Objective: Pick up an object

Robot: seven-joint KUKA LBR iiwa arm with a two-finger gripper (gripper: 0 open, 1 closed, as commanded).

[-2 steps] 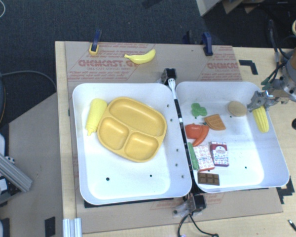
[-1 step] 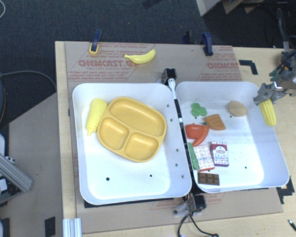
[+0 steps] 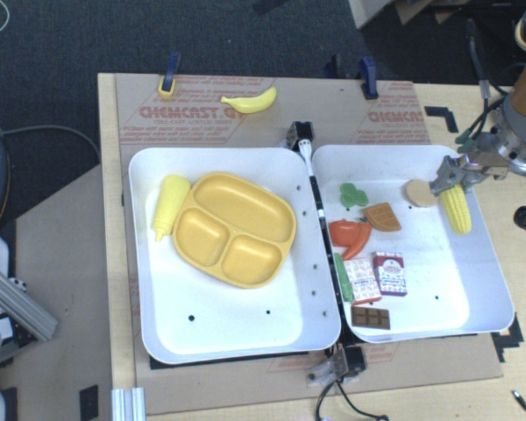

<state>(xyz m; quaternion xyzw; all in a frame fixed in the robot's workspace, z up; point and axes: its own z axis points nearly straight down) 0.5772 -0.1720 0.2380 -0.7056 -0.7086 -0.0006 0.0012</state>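
Overhead, two shallow, glossy white bins sit side by side on a cardboard-covered bench. Inside the right bin [image 3: 486, 296], at its far right edge, the gripper [image 3: 453, 179] grips the top of a bumpy yellow plastic corn cob [image 3: 457, 209] between its fingers. A smooth, three-compartment yellow tray [image 3: 235, 228] lies in the left bin [image 3: 158, 314] beside a yellow bottle [image 3: 167, 205].

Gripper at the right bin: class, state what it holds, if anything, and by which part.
The gripper sits at the corn cob's upper end, but an actual hold cannot be told.
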